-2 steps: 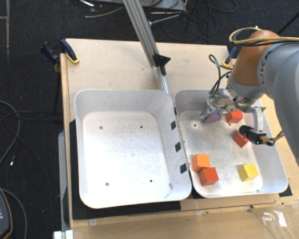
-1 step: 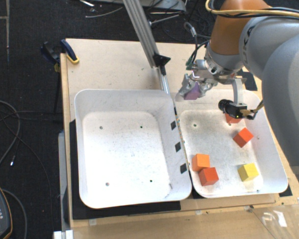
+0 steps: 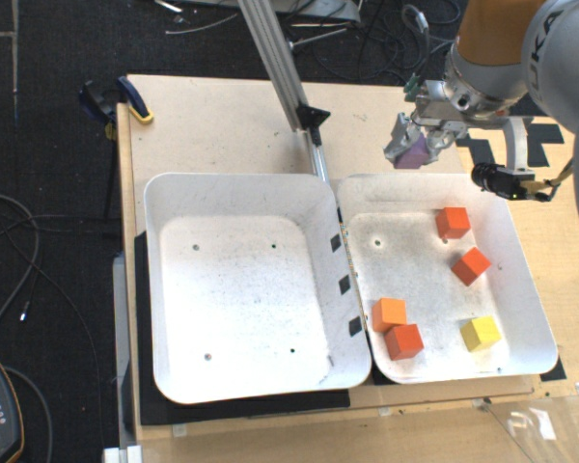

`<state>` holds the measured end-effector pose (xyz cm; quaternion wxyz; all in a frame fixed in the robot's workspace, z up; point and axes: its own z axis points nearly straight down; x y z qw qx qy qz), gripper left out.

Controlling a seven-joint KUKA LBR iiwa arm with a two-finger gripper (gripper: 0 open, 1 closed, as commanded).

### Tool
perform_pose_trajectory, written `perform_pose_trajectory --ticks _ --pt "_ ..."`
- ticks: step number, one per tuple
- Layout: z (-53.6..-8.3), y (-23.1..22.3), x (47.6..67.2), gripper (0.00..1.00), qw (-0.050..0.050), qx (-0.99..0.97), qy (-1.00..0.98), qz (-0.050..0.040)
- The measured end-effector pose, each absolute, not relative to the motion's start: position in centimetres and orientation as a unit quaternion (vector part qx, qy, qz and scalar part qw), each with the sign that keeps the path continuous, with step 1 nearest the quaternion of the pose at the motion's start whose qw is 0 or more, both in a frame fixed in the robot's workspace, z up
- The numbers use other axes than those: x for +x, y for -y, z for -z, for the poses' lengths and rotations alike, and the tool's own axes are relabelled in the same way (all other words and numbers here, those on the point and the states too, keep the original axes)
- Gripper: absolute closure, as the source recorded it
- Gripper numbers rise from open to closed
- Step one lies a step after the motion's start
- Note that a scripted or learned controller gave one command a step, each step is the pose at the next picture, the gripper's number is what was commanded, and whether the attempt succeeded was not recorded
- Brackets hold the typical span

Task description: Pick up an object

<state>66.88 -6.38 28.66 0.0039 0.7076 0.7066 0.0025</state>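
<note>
Arm: the grey KUKA arm with its orange band (image 3: 497,22) enters from the 2 o'clock corner and ends above the far rim of the right bin.
Gripper: the two-finger metal gripper (image 3: 412,148) hangs at about 1 o'clock in the view, just beyond the right bin's back edge, above the bench top.
Fingers: they are closed onto a small purple block (image 3: 413,151), which sits between them, lifted clear of the bin.
Right bin: the shallow white plastic bin on the right (image 3: 521,258) carries five blocks.
Far blocks: an orange-red cube (image 3: 453,222) lies toward 12 o'clock of that bin; a second orange-red cube (image 3: 471,265), turned on its corner, lies just toward 5 o'clock from the first.
Near blocks: a lighter orange cube (image 3: 389,313) and a red cube (image 3: 404,340) touch each other at the bin's 7 o'clock; a yellow cube (image 3: 481,333) sits at its 5 o'clock, well apart from that pair.
Left bin: the matching shallow white bin on the left (image 3: 164,258) sits edge to edge with the right bin.
Bench: the pale wooden bench top (image 3: 222,128) holds both bins; a slanted silver metal rail (image 3: 275,51) crosses it at 12 o'clock, and a black and yellow clamp (image 3: 125,99) sits at its 10 o'clock corner.
</note>
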Motion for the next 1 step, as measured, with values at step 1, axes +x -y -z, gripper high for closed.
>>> perform_pose_trajectory --ticks 1 --pt "-25.86 -3.35 64.38 1.00 -0.002 0.704 -0.711 0.0008"
